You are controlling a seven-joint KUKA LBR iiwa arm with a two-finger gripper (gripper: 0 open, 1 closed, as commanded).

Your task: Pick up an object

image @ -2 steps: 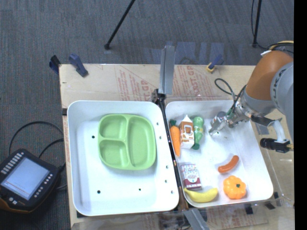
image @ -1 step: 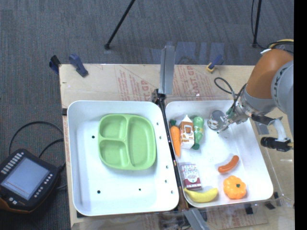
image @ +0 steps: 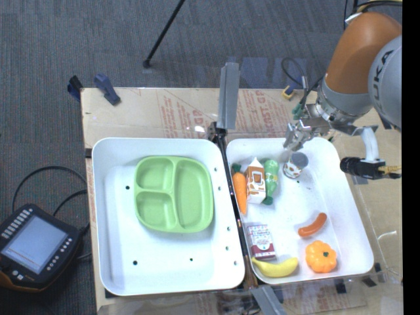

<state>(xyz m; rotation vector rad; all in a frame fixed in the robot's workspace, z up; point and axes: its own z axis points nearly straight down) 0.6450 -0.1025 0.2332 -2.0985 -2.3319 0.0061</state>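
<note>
My gripper [image: 297, 138] hangs over the far edge of the right bin [image: 348, 195], reaching in from the upper right. Just below it a small grey-topped can [image: 294, 167] stands on the bin floor, and whether the gripper touches it I cannot tell. Left of the can lie a white and orange carton [image: 255, 182], a green toy vegetable [image: 270, 178] and a carrot [image: 240, 192]. Nearer the front are a red sausage [image: 312, 225], an orange pumpkin [image: 321, 256], a banana [image: 275, 266] and a small red box [image: 260, 239].
The left bin [image: 111, 241] holds a green divided plate [image: 174, 193]. A grey upright post [image: 228, 97] stands behind the seam between the bins. A black cylinder on a bracket [image: 357, 167] juts out at the right bin's right rim. A teach pendant [image: 34, 245] lies on the floor at the left.
</note>
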